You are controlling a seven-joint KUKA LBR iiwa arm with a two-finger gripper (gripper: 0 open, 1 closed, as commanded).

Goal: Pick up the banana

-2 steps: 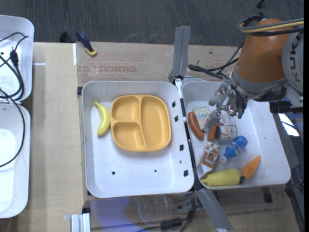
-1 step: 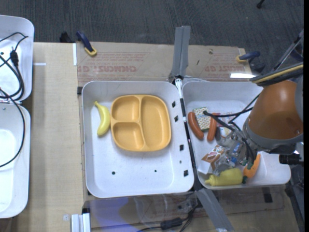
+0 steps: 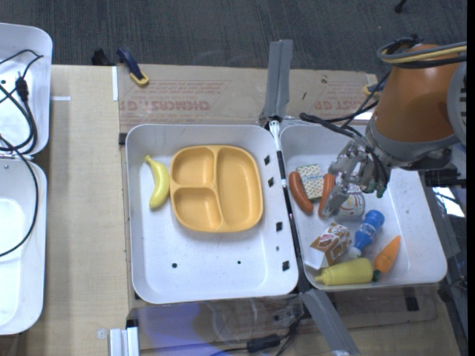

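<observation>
Since the banana (image 3: 156,183) lies in the left bin (image 3: 141,273) beside the yellow plate (image 3: 217,188), the gripper (image 3: 343,196), its state unreadable, should be carried across.

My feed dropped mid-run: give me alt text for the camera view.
The claw hovers low over the right bin among toy foods, far from the banana, which lies in the left bin beside a yellow divided plate.

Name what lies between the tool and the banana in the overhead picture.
In the camera view, the divided yellow plate in the left bin and a hot dog in the right bin lie between the tool and the banana.
</observation>
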